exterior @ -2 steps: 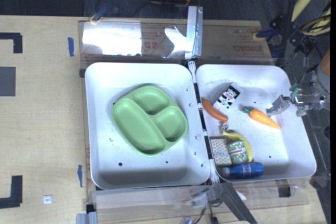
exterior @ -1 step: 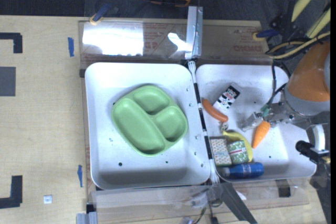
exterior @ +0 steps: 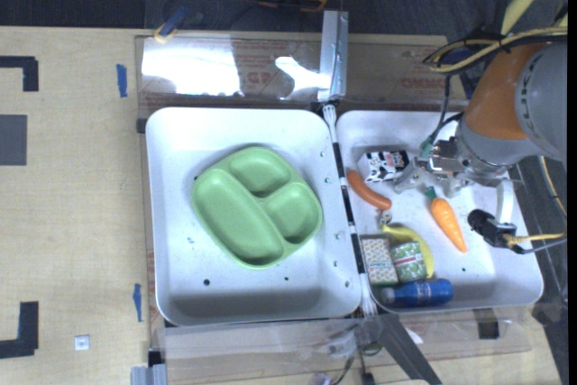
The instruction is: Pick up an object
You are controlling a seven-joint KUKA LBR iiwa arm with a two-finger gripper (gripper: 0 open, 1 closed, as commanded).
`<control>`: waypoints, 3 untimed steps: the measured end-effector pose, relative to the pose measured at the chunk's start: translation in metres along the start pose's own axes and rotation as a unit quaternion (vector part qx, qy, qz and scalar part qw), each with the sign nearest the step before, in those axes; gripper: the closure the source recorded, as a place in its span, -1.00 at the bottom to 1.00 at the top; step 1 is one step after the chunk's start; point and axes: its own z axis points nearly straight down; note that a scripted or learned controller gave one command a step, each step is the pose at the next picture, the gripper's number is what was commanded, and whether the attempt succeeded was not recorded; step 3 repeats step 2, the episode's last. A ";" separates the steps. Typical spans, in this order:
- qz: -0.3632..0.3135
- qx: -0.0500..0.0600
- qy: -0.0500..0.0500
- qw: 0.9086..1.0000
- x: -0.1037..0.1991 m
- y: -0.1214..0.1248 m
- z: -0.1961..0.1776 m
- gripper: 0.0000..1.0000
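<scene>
Hovering pincer [exterior: 431,178] above carrot [exterior: 448,223] (right bin [exterior: 523,279]), finger state unclear, cow toy [exterior: 385,165] beside.

Orange carrot [exterior: 448,223] lying slanted, right bin [exterior: 527,279], near hot dog [exterior: 369,190]

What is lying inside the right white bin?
The right bin holds a hot dog, a carrot, a banana, a small patterned box, a blue bottle and a black-and-white toy. The arm's wrist covers the far corner.
</scene>
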 end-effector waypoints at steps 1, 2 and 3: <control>-0.001 -0.003 -0.001 1.000 0.001 0.002 -0.012 1.00; -0.001 -0.002 -0.001 1.000 0.001 0.002 -0.012 -1.00; -0.001 -0.002 -0.001 1.000 0.001 0.002 -0.012 -1.00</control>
